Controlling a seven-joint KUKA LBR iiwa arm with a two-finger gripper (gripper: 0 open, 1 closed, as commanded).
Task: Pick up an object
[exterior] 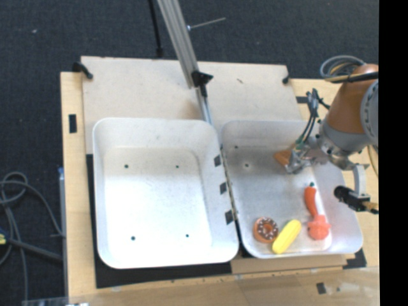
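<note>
Orange object (283, 157) – partly hidden behind gripper (294, 165); grip state unclear – right bin (255, 171).

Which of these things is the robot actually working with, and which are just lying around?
For the job:
gripper
small orange piece beside the gripper
orange tool
yellow banana
brown doughnut
right bin

Lying about:
left bin
metal pole
cables

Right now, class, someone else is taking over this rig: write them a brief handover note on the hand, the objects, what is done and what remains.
Hand: low in the right white bin, against a small orange-brown object; no grasp can be confirmed.
Objects: orange-red long toy, yellow oblong piece and round brown doughnut-like piece lie at that bin's near edge. Left white bin stands alongside.
Done: arm has reached in.
Left: lift one object.
</note>
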